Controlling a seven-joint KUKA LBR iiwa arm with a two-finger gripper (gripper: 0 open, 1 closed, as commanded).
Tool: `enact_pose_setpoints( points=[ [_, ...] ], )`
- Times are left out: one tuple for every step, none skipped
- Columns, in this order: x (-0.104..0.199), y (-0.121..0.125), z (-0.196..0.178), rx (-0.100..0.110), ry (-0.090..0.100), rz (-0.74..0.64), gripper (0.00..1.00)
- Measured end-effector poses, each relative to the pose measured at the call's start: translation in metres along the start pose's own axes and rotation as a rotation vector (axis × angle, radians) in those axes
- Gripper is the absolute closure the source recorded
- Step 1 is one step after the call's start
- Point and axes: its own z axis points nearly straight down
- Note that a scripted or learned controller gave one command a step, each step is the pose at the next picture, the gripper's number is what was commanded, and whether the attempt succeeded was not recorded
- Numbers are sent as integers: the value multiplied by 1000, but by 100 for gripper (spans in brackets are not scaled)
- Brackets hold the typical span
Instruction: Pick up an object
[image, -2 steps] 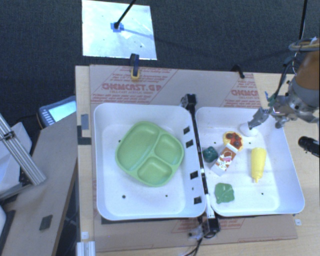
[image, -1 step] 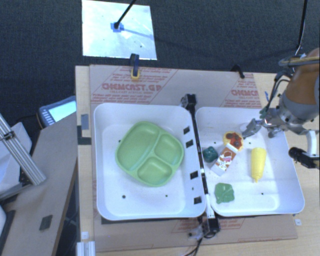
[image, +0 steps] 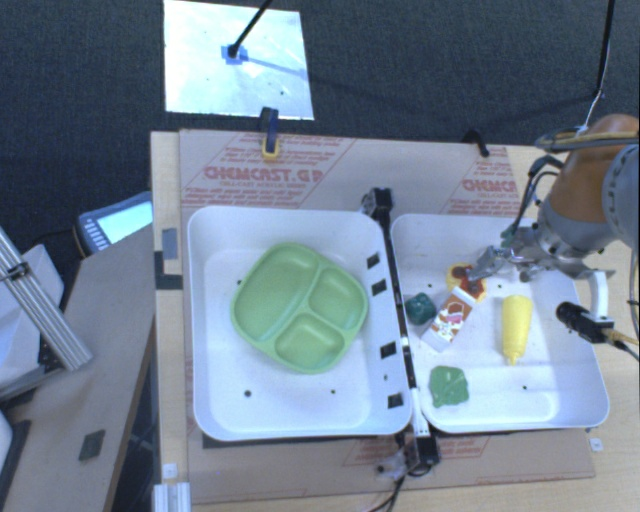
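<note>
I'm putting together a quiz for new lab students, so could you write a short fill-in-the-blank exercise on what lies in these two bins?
1. The green divided plate lies in the ____ bin.
2. The mustard bottle in the right bin is coloured ____.
3. The plate has ____ compartments.
4. The gripper is over the ____ bin.

Missing words: left; yellow; three; right
</note>
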Motion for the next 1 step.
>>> enact_pose_setpoints(
  points=[
    [-1,1,-13,-3,-3,-2,100]
  ],
)
